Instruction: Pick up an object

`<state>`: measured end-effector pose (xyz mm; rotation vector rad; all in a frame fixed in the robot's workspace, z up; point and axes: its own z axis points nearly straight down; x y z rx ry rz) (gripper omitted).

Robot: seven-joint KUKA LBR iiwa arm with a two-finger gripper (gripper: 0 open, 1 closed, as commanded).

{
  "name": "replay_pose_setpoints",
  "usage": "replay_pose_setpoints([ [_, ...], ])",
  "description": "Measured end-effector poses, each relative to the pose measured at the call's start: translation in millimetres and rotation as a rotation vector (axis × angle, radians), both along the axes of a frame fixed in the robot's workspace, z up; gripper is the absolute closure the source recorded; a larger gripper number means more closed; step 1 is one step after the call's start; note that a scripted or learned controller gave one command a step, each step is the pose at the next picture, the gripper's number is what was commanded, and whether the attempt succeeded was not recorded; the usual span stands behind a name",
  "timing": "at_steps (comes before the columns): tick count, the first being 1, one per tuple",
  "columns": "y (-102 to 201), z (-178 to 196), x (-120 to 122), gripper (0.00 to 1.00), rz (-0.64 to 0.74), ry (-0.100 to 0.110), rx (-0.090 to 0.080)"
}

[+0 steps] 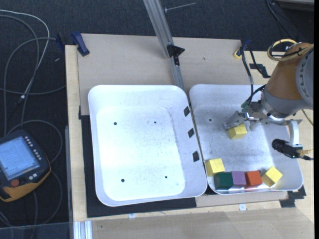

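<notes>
A small yellow block (238, 131) lies on the floor of the right bin (209, 96), near its middle. My gripper (242, 122) hangs right over this block, open, its grey fingers (232, 122) spread just above the block's top edge. Nothing sits between them. Along the bin's front edge lie a yellow block (215, 166), a green block (224, 179), a purple block (239, 178), an orange block (253, 178) and another yellow block (273, 176).
The left bin (99, 103) stands beside the right one, with black clips (191, 132) on the shared rim. A slanted metal rail (162, 29) crosses the bench behind the bins. A black fitting (286, 147) juts from the arm over the right bin's right side.
</notes>
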<state>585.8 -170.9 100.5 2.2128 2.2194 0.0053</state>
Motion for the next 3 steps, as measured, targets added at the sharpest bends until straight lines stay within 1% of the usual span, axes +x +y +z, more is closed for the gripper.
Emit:
replay_pose_setpoints([
  [1,1,10,-3,1.00,-0.001,0.004,0.002],
  [2,96,30,58,1.00,0.008,0.002,0.006],
  [3,169,104,19,1.00,0.006,0.003,0.008],
])
